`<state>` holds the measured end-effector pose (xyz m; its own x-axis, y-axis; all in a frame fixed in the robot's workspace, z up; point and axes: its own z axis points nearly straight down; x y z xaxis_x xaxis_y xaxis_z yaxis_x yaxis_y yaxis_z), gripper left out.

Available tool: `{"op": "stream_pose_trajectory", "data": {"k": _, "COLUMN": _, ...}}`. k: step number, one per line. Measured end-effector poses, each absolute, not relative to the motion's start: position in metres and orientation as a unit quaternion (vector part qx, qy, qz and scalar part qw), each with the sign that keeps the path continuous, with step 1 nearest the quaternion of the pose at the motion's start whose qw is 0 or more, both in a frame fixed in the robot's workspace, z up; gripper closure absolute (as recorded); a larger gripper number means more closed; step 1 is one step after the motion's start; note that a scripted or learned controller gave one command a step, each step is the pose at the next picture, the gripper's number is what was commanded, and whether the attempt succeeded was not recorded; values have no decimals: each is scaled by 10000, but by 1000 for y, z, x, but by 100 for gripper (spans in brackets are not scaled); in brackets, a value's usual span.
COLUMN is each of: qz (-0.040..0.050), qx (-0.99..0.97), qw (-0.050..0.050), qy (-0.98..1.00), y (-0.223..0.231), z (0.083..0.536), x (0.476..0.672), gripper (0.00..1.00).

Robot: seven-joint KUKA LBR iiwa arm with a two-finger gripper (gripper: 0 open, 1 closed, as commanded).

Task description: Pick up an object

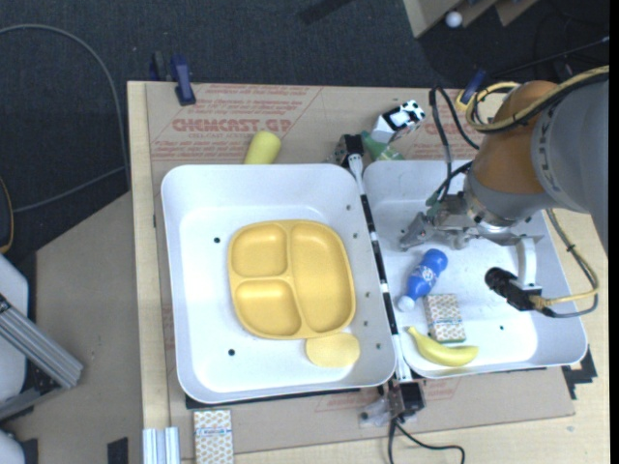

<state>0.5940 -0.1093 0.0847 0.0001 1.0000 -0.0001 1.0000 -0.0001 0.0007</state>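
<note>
In the right bin [551,341] lie a blue bottle with a white cap [424,275], a small speckled box [445,317] and a yellow banana [443,351] near the front edge. My gripper [443,225] hangs low over the back half of this bin, just above and behind the blue bottle, and nothing can be seen held in it. The grey arm with its orange band [513,153] comes in from the right. The left bin [193,220] bears a yellow divided plate [290,278] with a pale yellow disc [332,349] at its front corner.
Behind the bins on the cardboard bench lie a yellow cylinder [261,148] and a black, white and green item [392,129]. A blue clamp [181,80] sits at the back left edge. Another speckled box [213,433] lies in front of the left bin.
</note>
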Motion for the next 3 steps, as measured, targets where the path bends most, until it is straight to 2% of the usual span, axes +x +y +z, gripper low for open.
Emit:
{"op": "stream_pose_trajectory", "data": {"k": 1, "qz": -5, "qx": 7073, "qw": -12, "qy": 7070, "y": -106, "z": 84, "x": 565, "gripper": 0}}
{"op": "stream_pose_trajectory", "data": {"k": 2, "qz": 2, "qx": 7074, "qw": 10, "qy": 7068, "y": -131, "z": 85, "x": 585, "gripper": 0}}
{"op": "stream_pose_trajectory", "data": {"k": 3, "qz": 9, "qx": 7077, "qw": 20, "qy": 7065, "y": -131, "z": 95, "x": 586, "gripper": 100}}
